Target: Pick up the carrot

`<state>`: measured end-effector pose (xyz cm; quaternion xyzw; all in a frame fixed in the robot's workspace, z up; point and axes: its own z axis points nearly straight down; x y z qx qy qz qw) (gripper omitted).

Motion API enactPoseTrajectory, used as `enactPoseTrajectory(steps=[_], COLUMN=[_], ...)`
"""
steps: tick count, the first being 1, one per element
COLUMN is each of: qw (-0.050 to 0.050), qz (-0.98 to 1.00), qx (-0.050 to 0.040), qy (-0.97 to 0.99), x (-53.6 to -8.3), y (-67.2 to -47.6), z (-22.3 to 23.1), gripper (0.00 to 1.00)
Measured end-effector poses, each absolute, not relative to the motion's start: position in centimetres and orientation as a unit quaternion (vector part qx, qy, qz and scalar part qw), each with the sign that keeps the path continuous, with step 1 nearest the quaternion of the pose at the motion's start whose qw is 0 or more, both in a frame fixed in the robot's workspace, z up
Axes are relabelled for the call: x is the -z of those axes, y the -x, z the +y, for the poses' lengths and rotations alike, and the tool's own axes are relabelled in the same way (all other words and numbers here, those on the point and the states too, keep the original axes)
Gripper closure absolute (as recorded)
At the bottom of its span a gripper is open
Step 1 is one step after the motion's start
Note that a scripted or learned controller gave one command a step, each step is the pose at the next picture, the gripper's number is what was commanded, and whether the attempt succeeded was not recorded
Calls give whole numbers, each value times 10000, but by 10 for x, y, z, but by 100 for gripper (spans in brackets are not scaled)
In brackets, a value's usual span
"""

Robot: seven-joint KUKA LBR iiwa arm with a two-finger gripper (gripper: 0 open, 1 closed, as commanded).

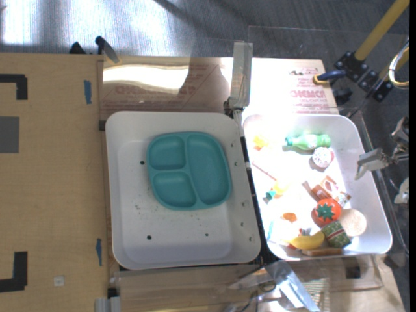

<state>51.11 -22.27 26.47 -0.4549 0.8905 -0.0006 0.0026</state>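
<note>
**First onlooker:** At the bench, the grey metal two-finger gripper (369, 162) hangs over the right rim of the shallow white plastic right-hand bin (305, 118). Whether it is open or closed, I cannot tell from here.

**Second onlooker:** And the carrot?

**First onlooker:** Most likely the small orange toy carrot (289, 217), in the same bin. It lies low and towards the middle, just left of the round red toy tomato (326, 211) and above the curved yellow toy banana (308, 241).

**Second onlooker:** So left of the gripper, and nearer us?

**First onlooker:** Yes, well apart from it, across the bin. The piece is too small to read its long axis. The arm is barely reaching in and looks yet to begin its approach.
</note>
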Motion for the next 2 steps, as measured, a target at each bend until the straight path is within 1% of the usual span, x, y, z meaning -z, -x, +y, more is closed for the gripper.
enactPoseTrajectory(steps=[1,2], qw=[32,14], qz=[6578,4066], qx=[32,-26], qy=[7531,9136], x=[-359,-279], y=[-505,-480], z=[-201,-203], gripper=[0,0])
